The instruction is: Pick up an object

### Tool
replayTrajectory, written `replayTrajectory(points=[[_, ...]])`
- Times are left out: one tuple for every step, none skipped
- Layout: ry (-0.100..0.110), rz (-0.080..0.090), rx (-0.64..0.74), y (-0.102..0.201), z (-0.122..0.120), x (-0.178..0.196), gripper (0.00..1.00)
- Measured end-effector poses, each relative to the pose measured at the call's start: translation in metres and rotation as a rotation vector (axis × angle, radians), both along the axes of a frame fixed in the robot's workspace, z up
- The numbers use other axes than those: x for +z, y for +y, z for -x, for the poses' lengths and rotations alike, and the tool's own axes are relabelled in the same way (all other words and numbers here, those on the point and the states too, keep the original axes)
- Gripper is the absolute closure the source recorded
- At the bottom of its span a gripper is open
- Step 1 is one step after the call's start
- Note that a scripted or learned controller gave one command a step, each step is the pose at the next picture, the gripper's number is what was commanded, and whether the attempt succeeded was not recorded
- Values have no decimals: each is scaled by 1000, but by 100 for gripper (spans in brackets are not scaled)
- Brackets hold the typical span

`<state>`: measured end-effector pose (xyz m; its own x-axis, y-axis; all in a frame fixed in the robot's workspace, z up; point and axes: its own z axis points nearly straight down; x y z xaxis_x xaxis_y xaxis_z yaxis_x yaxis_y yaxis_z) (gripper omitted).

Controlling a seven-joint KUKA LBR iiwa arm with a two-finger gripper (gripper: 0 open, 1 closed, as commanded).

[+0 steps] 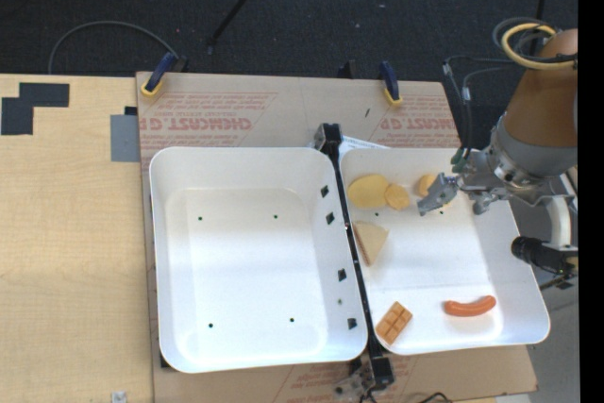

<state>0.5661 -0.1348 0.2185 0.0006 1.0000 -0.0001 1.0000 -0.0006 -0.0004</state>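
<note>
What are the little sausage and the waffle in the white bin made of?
The sausage looks like shiny orange-red plastic; a pale highlight runs along it. The waffle looks like matte tan plastic or rubber, with a moulded grid. Both are probably toy food in the right bin.

From where I work I can read 1 piece of print: red lettering on the brown cardboard sheet (283, 113) under the bins. It runs upside down along the sheet's far strip, once on the left as "CHEMCAST GP" and again on the right, partly cut off. More red print at the near edge is too hidden to read.
</note>
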Motion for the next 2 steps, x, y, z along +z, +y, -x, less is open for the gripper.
replayTrajectory(points=[[0, 0, 0, 0, 0, 0, 0], [0, 0, 0, 0, 0, 0, 0]])
